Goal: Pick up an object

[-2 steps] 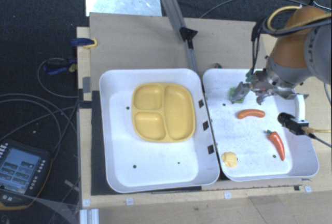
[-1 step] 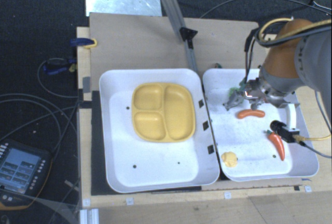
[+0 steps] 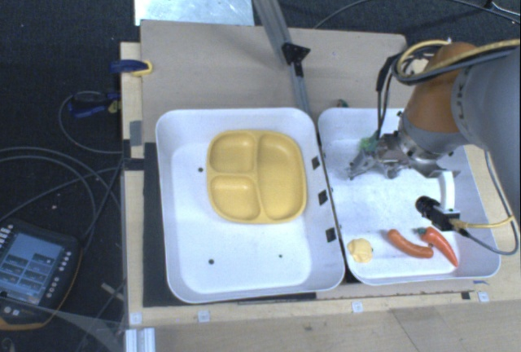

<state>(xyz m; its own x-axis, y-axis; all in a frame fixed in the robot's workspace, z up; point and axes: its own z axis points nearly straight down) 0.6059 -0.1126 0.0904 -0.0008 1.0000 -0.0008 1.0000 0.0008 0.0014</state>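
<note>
The pick looks barely begun, and no object has left its place as far as the view shows. The arm reaches in from the right and its tool (image 3: 368,163) hangs low over the right bin (image 3: 342,126), near that bin's far left corner, above bare white floor. Whether the tool is released or clenched cannot be told from this angle, and nothing can be seen held in it. A small green bit shows right at the tool, but it is too small to say whether it is an object or part of the hardware. The likely candidates all lie along the right bin's near edge: a pale yellow lump (image 3: 360,250) toward the near left corner, an orange sausage-shaped piece (image 3: 409,244) beside it, and a red-orange pepper (image 3: 441,245) toward the near right corner, touching or nearly touching the sausage shape. The left bin (image 3: 244,277) carries a yellow divided plate (image 3: 256,176) lying flat toward its far side. What remains, by this judgement, is the whole of it: travel to one object, close, lift.
</note>
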